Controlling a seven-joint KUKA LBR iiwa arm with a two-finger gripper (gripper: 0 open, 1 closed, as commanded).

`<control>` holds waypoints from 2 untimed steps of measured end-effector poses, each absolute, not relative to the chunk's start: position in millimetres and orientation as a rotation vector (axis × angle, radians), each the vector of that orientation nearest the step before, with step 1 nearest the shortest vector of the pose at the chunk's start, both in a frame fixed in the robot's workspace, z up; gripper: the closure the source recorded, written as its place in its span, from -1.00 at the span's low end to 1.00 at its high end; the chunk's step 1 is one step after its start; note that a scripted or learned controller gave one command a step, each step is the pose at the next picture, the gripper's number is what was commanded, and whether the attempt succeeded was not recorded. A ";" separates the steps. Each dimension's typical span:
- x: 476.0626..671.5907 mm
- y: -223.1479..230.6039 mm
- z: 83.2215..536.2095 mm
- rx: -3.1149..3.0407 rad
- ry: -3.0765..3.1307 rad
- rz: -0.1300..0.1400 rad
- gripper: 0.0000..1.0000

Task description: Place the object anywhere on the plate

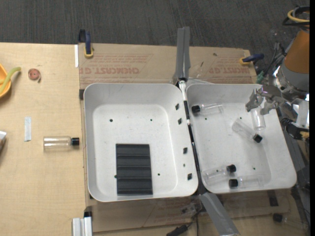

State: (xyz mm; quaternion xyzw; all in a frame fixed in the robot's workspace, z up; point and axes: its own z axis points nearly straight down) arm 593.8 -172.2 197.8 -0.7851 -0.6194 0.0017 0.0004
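Note:
A dark ribbed plate [133, 169] lies flat in the left bin [98, 132], toward its near side. My gripper [261, 105] hangs over the far right corner of the right bin [275, 171], well to the right of the plate. A clear bottle [258, 123] with a black cap [257, 138] hangs cap-down from between its fingers, so the gripper is shut on it. The bottle's faint shadow [241, 127] falls on the bin floor just to its left.
Three more clear, black-capped bottles lie in the right bin: one at the far left [206, 109] and two near the front [219, 171] [242, 182]. Another bottle [60, 142] lies on the wooden bench left of the bins. A raised divider [189, 132] separates the bins.

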 end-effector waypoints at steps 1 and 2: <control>593.9 -172.3 198.0 -2.466 -1.945 0.005 -1.00; 638.9 -214.4 238.1 -2.277 -2.167 0.002 -1.00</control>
